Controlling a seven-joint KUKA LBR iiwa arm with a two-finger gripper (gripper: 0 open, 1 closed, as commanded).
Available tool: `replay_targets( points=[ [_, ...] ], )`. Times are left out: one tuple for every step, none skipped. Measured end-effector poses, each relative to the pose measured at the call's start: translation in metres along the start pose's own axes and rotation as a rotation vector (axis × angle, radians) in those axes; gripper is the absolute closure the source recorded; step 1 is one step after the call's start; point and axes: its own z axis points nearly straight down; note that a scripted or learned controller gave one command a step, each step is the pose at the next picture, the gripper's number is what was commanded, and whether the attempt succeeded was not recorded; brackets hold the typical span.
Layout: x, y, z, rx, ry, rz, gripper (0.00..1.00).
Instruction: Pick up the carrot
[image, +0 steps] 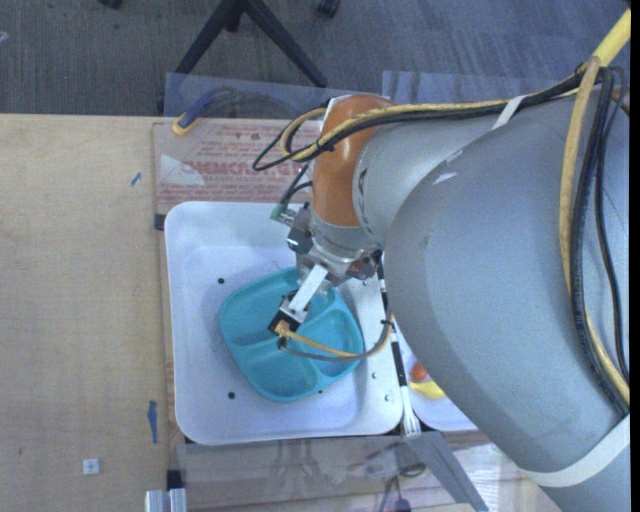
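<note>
While the grey arm (500, 260) reached across from the right, its gripper (328, 258) hung over the teal divided plate (262, 340), near that plate's far rim; whether it was spread or closed I could not tell. Right of the plate, past the edge of the white bin (195, 330), a sliver of orange carrot (421, 378) peeked from beneath the arm.

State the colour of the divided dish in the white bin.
Turquoise; the dish shows best in the camera view.
</note>
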Motion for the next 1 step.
replay_targets(
  points=[
    [-0.0130, 0.0411, -0.1664, 0.000, 0.000, -0.119, 1.00]
  ],
)
